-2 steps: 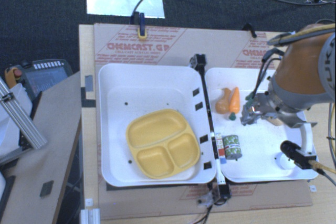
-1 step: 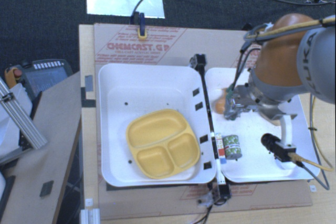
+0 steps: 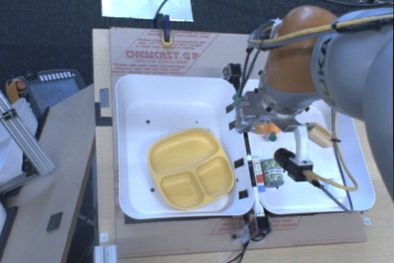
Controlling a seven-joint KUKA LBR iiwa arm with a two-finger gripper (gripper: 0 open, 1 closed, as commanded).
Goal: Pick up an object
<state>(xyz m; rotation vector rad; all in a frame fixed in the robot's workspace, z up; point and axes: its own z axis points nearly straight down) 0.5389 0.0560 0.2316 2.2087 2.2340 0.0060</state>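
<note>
Orange catches the eye first: a small orange object (image 3: 266, 129) lies in the right bin (image 3: 354, 194), right under the wrist, so it looks like the likely target. Near it sit a little green-labelled can (image 3: 271, 172) by the bin's left wall and a tan block (image 3: 320, 135) to the right. The gripper (image 3: 251, 115) hangs low over the divide between bins, seemingly poised for a descent; I cannot tell its opening, nor see anything held. The yellow divided tray (image 3: 191, 166) rests alone in the left bin (image 3: 132, 132).
</note>
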